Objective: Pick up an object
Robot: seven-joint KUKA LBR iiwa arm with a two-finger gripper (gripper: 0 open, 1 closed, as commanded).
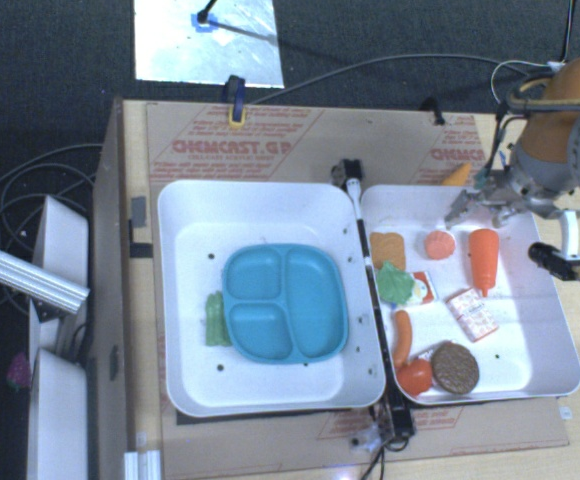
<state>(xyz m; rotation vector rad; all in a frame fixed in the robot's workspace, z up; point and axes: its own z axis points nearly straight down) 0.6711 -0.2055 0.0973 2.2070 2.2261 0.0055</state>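
Two white bins side by side on a brown board. Left bin (pixel 185 218) holds a blue divided plate (pixel 285 303) with three compartments, nothing seen in them; a green piece (pixel 216 320) lies just beside the plate's left edge, touching or nearly so.

Right bin (pixel 550 318) holds toy food: an orange carrot (pixel 484 258) upright-ish near the top middle, a round pink slice (pixel 440 245) just left of it, a tan bread-like slab (pixel 388 250) by the left wall, a green leafy piece (pixel 395 285) below that on a small red-and-white card (pixel 425 288), a small red-and-white packet (pixel 472 314) mid-bin, a thin orange sausage-like piece (pixel 402 333), a red tomato-like piece (pixel 416 376) and a brown round patty (pixel 456 367) at the bottom, touching each other.

Gripper (pixel 482 203) sits over the right bin's top edge, above the carrot and pink slice, fingers spread, nothing between them. An orange item (pixel 457 175) lies outside the bin's top rim.
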